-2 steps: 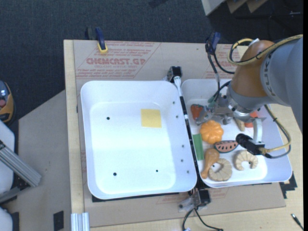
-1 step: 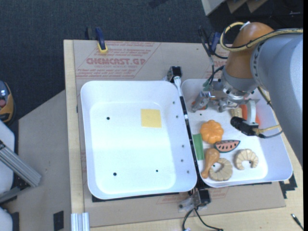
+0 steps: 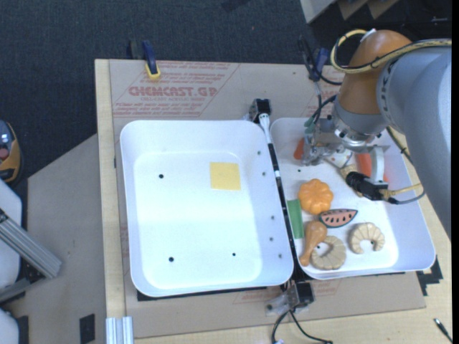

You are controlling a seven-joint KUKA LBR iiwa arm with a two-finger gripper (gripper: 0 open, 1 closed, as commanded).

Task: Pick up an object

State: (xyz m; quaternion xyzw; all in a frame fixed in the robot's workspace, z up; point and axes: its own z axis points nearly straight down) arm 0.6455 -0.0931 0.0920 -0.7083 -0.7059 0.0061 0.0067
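Note:
My gripper (image 3: 314, 151) is low over the far left part of the right bin (image 3: 412, 253), under the orange band of the wrist (image 3: 369, 67). A small orange piece (image 3: 299, 149) lies right beside it on its left, partly hidden; I cannot tell whether they touch. An orange-red piece (image 3: 365, 165) lies just to the gripper's right. Nearer the front sit an orange pumpkin (image 3: 315, 195), a watermelon slice (image 3: 338, 217), a croissant (image 3: 366, 237), a chicken drumstick (image 3: 313, 238), a pale ring-shaped bread (image 3: 330, 254) and a green strip (image 3: 294, 218).
The left bin (image 3: 143, 264) holds a flat yellow square (image 3: 225, 176). A black divider with clips (image 3: 274, 170) runs between the bins. A black cable (image 3: 366, 186) loops from the wrist over the right bin. The bulky grey arm (image 3: 423, 99) covers the far right.

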